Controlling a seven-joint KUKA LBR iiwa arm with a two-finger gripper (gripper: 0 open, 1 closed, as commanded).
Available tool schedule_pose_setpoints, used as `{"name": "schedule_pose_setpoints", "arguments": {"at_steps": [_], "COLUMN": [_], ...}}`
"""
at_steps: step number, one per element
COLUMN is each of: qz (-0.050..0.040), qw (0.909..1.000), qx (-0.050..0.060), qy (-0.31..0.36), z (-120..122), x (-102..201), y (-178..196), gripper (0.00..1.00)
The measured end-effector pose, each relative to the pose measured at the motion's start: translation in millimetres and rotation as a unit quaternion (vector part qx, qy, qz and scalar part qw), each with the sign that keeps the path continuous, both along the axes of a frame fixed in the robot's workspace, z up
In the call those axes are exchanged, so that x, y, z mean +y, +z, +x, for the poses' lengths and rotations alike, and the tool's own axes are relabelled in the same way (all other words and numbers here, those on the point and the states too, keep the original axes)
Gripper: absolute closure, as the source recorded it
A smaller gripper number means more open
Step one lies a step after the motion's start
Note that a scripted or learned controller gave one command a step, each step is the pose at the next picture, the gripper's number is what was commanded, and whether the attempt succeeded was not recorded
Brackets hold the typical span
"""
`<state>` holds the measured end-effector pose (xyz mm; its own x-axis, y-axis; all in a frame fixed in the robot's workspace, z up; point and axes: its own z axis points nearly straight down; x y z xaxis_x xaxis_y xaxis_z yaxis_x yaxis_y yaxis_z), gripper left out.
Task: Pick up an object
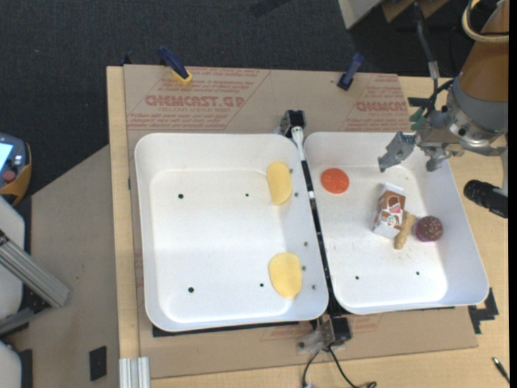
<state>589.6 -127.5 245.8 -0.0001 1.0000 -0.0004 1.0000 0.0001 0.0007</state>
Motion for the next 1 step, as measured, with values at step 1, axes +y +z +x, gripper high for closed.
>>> {"name": "schedule_pose_setpoints", "arguments": {"at_steps": [1], "qz": [-0.0007], "qw": [1.0], "qx": [0.001], "qy": [0.0], "z": [-20.9], "x": [20.8], "y": [-137.0], "gripper": [0.0]}}
